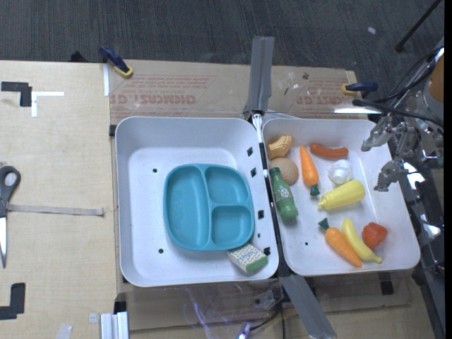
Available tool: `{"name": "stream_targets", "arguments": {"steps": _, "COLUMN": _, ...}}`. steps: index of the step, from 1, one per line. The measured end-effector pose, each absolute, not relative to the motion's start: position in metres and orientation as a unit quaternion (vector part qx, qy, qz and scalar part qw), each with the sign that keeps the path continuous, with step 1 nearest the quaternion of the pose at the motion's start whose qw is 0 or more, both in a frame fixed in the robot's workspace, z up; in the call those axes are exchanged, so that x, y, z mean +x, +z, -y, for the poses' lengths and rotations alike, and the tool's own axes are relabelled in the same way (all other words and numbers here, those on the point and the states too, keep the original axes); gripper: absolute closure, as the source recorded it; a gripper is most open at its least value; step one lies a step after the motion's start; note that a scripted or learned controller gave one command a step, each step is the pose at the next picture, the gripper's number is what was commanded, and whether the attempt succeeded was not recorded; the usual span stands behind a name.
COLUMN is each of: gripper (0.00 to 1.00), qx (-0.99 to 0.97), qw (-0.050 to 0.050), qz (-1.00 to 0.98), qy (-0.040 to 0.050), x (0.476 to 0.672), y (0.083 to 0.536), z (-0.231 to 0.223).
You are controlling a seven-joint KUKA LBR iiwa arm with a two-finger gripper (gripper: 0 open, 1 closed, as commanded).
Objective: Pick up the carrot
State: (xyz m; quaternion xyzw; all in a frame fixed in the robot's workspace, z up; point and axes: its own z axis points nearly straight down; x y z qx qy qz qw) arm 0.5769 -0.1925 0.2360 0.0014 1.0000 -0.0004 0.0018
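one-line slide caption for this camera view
Hand at right bin's edge; two carrots lie inside.

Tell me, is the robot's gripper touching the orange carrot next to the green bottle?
Apart. In the camera view the gripper sits at the right bin's far edge, white floor between it and the orange carrot.

Two carrots (308, 167) (342, 246), two bins (134, 210) (395, 260)
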Motion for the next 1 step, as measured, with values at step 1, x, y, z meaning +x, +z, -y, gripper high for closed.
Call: {"name": "stream_targets", "arguments": {"steps": 1, "gripper": 0.0, "qx": -0.091, "qw": 0.003, "qz": -0.996, "qy": -0.0002, "x": 0.6319, "y": 0.1145, "z": 0.1347}}
